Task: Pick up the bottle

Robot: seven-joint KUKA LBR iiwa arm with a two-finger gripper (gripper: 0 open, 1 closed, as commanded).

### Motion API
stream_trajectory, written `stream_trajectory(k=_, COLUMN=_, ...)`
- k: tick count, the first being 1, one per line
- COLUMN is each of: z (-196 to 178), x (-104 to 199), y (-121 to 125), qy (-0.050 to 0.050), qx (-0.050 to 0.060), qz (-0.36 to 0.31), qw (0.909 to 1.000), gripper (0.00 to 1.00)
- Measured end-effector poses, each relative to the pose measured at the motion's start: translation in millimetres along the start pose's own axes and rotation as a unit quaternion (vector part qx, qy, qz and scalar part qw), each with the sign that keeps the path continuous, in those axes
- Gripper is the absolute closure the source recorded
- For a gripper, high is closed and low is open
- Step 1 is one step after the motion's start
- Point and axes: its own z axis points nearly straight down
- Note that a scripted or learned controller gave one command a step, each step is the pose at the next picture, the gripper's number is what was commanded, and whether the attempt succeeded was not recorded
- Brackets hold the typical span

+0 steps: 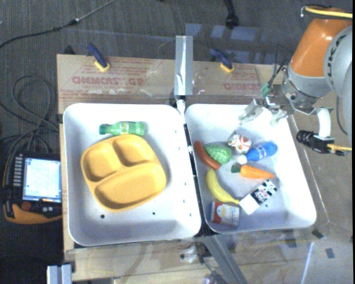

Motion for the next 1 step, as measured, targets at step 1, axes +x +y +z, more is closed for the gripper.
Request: stream_trajectory(k=1, z=65.2, x=-30.4, y=-7.3, qy=-0.005, qx=-0.015, qz=0.006, qw=0.9999, gripper=0.0)
